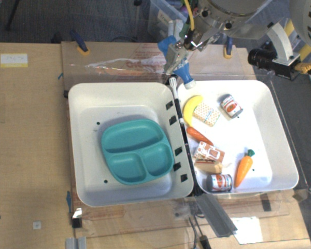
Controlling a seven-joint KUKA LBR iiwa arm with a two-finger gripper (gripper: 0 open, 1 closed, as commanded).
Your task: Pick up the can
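Observation:
A small red-and-white can [230,106] lies on its side in the back right part of the right bin [280,139]. A second can [219,182], silver with a red label, lies against that bin's front wall. My gripper [179,69] hangs over the back end of the divider between the two bins. It is well left of the back can and far from the front one, and nothing shows in its grasp.
The right bin also holds a banana [190,106], a patterned packet [206,114], an orange carrot piece [199,135], a small carton [210,153], a bread piece [208,166] and a carrot with a green top [243,168]. A teal divided plate [137,150] lies in the left bin [83,139].

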